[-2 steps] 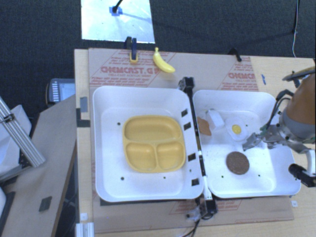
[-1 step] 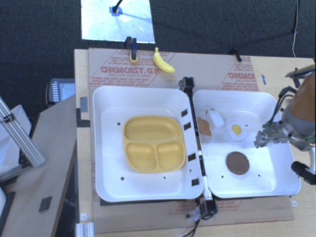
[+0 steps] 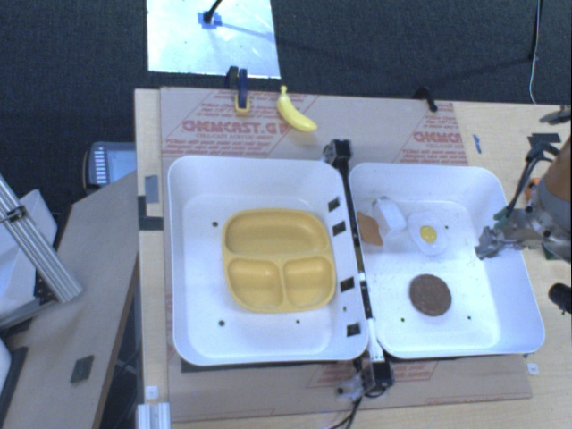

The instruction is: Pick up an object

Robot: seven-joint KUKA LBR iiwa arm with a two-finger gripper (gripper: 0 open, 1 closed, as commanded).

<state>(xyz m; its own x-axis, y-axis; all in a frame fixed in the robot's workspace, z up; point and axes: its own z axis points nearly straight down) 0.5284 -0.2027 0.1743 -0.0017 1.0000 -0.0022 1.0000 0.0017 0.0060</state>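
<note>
The left shallow white bin holds a yellow three-compartment plastic tray. The right shallow white bin contains a round brown patty-like disc toward its near side, a fried-egg toy, a small white block and an orange-brown piece farther back. The gripper sits at this bin's right wall, apparently holding nothing; how far it is open cannot be told. A yellow toy banana lies on the printed cardboard sheet beyond the bins, dark carpet behind
</note>
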